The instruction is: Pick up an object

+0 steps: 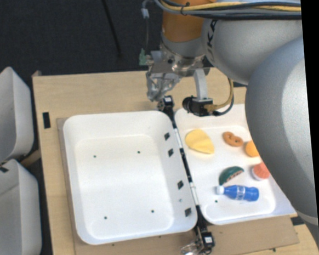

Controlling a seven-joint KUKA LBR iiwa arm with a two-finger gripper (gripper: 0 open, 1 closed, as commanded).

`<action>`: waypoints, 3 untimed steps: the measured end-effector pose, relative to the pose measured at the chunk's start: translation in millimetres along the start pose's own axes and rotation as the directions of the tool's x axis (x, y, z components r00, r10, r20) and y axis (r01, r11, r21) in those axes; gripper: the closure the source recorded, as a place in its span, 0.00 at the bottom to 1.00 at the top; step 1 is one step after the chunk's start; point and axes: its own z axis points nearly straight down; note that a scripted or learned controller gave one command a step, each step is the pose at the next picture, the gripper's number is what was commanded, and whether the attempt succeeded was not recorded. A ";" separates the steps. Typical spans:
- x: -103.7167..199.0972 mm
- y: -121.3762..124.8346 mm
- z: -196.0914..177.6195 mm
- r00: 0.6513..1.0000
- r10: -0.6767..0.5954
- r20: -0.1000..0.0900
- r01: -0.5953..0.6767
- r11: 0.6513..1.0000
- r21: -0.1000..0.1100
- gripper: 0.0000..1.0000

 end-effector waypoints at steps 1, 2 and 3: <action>-27.2 -37.0 -170.2 1.000 0.007 0.000 -0.007 0.999 -0.032 1.00; 9.7 -9.4 12.6 1.000 0.002 0.002 -0.002 1.000 0.005 1.00; -55.6 -7.5 -137.5 1.000 0.010 0.002 -0.010 1.000 -0.029 1.00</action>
